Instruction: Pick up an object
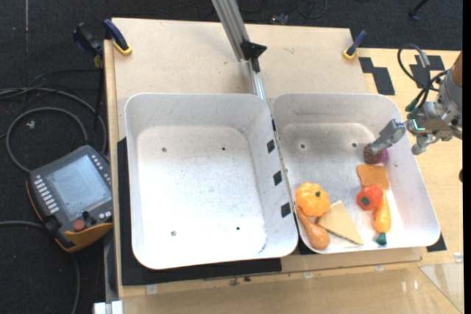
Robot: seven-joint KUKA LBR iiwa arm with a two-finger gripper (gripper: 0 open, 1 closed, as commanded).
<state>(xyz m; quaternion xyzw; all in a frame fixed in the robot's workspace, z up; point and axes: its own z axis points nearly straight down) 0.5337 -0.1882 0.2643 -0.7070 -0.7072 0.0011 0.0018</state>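
The right bin (346,114) carries all the toy food, clustered toward its near right corner. My gripper (377,149) reaches over its right edge onto a dark purple piece (375,155); whether my grip has closed on it, I cannot tell. Nearer lie a cheese wedge (344,223), pumpkin (313,199), and carrot (382,215).

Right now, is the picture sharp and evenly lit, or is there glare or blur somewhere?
Camera view: mostly sharp and evenly lit; soft shadows lie under the toy food in the right bin; the left bin looks bright but not washed out; the gripper is slightly blurred.
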